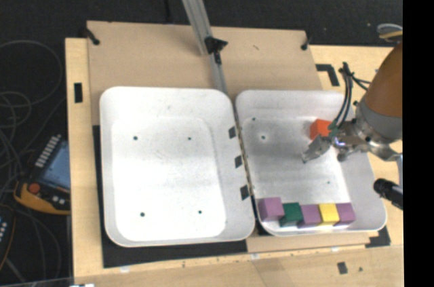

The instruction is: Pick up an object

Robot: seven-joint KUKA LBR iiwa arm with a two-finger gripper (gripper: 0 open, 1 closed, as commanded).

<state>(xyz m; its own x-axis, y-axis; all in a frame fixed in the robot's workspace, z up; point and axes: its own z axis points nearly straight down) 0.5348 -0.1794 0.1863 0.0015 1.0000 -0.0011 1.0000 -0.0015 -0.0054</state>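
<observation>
- Arm in from right, gripper (324, 146) low over right bin (285, 109), right of its middle.
- Orange object (320, 127) in same bin, just beside gripper on far side; touching or apart: cannot tell.
- Fingers blurred against bin floor; spread or pressed together: cannot tell. Nothing seen between them.
- Row of blocks along near wall of right bin: purple (271, 207), green (291, 213), purple, yellow (329, 212), purple.
- Left bin (169, 163) alongside on surface (156, 55).
</observation>
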